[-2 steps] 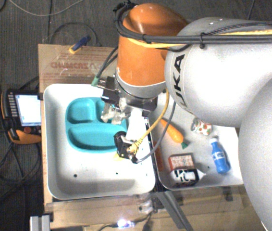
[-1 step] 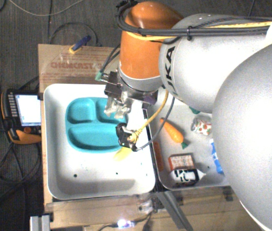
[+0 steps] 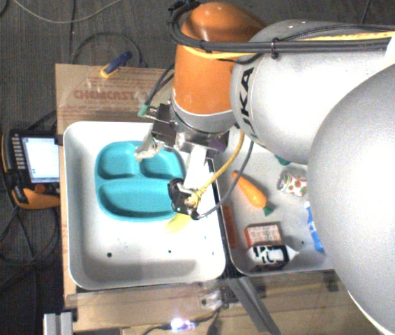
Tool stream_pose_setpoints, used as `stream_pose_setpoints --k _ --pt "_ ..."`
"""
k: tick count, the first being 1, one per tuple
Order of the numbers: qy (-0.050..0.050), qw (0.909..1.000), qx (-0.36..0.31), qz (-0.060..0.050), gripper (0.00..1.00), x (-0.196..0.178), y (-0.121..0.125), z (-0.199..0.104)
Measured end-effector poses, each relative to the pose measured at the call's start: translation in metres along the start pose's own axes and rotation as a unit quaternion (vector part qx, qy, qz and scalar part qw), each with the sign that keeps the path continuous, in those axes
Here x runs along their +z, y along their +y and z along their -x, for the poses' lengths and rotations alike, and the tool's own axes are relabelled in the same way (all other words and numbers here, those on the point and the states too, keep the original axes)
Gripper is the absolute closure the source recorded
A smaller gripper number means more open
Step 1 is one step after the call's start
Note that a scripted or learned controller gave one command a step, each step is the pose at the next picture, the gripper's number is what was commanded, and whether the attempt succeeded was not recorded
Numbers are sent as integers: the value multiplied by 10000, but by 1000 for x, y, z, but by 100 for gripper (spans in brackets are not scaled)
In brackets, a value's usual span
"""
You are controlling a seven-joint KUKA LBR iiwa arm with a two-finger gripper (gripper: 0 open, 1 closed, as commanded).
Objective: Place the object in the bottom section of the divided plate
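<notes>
From my station, the turquoise divided plastic plate (image 3: 136, 187) looks smooth with a soft sheen. The shallow white plastic bin (image 3: 79, 257) under it reads glossy, with small dark specks. The arm's grey shell (image 3: 337, 96) looks like smooth painted metal; its orange band (image 3: 208, 61) shines. The brown cardboard sheet (image 3: 107, 96) looks matt.
</notes>
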State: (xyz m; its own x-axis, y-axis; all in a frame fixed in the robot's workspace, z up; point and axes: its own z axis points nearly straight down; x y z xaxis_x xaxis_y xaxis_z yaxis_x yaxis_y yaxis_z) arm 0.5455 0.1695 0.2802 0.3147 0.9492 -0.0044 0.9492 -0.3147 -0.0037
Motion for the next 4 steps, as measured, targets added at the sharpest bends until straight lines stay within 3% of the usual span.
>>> stream_pose_setpoints --k 1,2,3,4 --pt "-13 10000 -9 -20 100 -8 -1 -1" --pt "-14 10000 -7 -20 0 -7 0 0" --pt "-29 10000 -12 -42 100 -15 -1 0" --pt "-29 10000 -10 -42 0 -15 -1 0"
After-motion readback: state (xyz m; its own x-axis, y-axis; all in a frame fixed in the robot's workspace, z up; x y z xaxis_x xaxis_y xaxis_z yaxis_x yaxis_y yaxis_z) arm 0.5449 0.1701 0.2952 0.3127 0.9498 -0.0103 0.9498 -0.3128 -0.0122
